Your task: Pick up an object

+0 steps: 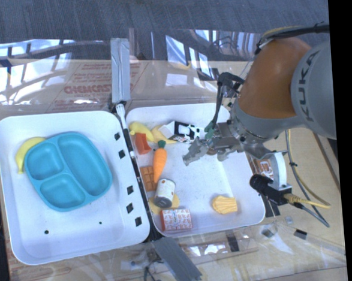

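White bins below; my gripper hovers, grip state unclear, approach under way. Carrot just left: I'd descend there next.

Grey arm with orange band, black lettering, yellow cable, metal claw.
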You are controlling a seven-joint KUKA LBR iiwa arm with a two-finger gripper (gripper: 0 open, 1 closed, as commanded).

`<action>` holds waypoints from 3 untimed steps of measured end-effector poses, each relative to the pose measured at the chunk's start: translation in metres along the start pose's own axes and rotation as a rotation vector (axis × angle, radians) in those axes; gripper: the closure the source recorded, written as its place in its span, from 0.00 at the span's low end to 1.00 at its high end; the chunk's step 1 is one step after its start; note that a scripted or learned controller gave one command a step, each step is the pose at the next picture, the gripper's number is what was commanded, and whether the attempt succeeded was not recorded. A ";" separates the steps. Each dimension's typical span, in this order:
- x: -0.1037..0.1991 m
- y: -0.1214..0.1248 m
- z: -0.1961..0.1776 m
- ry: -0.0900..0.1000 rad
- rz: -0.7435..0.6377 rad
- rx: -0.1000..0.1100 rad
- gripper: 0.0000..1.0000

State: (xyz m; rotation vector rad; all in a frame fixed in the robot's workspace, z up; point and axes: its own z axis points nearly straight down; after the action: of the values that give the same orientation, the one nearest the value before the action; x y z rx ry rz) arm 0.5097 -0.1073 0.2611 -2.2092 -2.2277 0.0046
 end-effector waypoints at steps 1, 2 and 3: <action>0.025 0.056 0.073 0.001 -0.128 0.005 0.00; 0.008 0.091 0.107 -0.002 -0.142 0.001 0.00; -0.004 0.085 0.170 -0.001 -0.404 -0.001 0.00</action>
State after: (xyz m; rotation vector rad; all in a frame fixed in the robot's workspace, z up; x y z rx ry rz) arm 0.5940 -0.1103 0.0910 -1.7175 -2.6266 0.0022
